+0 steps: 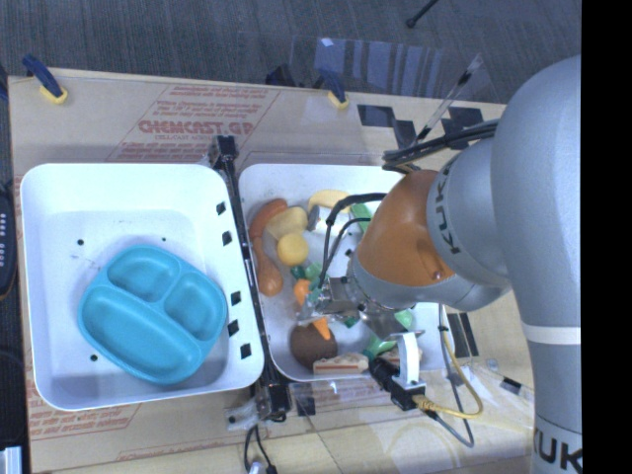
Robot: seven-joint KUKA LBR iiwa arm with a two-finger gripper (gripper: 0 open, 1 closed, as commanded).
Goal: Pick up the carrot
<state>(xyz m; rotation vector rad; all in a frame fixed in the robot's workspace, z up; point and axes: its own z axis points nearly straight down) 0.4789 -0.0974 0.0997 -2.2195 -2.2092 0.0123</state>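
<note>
While tucked along the left wall of the right bin, looks to be the carrot: long, smooth, orange, tapering toward the near end (plastic sheen, so likely a toy and light). Lies flat and lengthwise against the wall, probably rolled there and stopped by it. Touches a reddish-brown sausage-like piece at its far end, and sits just beside a rounded yellow piece.

Further right, crowds into a heap of small green scraps and orange bits, all glossy and hard-looking. Nearer the front, shows a brown rounded lump with a pale slab against it.

Hangs low over that heap, not over the carrot: the gripper, beneath the orange band of the arm. Open or closed, cannot tell from above (wrist and cables cover it). Nothing seen gripped.

Judging by this, calls for a shift left toward the wall, where little room remains for a grasp on that side.

Off in the left bin, rests a blue divided plate, matte and shallow, well apart from the work.
</note>
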